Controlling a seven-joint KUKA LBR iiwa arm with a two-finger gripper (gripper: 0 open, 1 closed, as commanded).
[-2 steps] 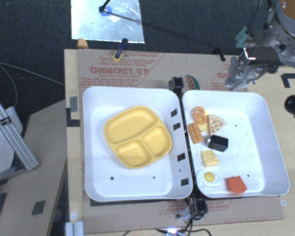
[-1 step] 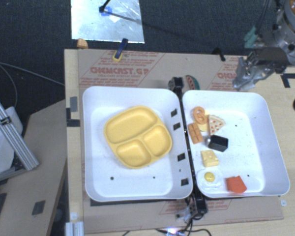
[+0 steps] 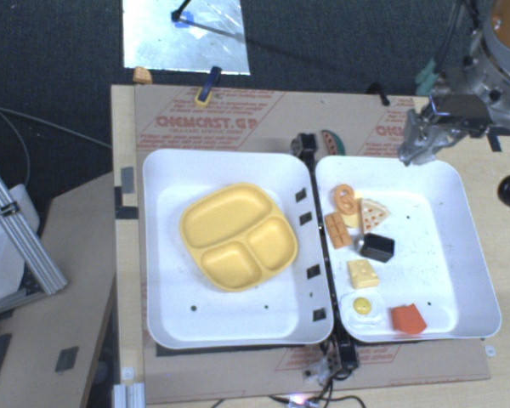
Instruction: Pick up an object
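Observation:
My gripper [image 3: 414,145] hangs over the far rim of the right bin [image 3: 459,228], above and to the right of the toy food. In that bin lie a pretzel [image 3: 344,197], a pizza slice [image 3: 373,215], a waffle-like piece [image 3: 337,229], a black block [image 3: 378,246], a cheese wedge [image 3: 363,272], a fried egg [image 3: 362,306] and a red-orange block [image 3: 408,319]. Nothing shows between the gripper's tips, and none of these pieces touches it.
The left bin [image 3: 166,313] holds a yellow divided tray [image 3: 238,236]. Black clips run along the divider [image 3: 319,228] between the bins. A shiny sheet [image 3: 187,22] lies on the dark floor behind the bench. A metal frame [image 3: 17,228] stands at the left.

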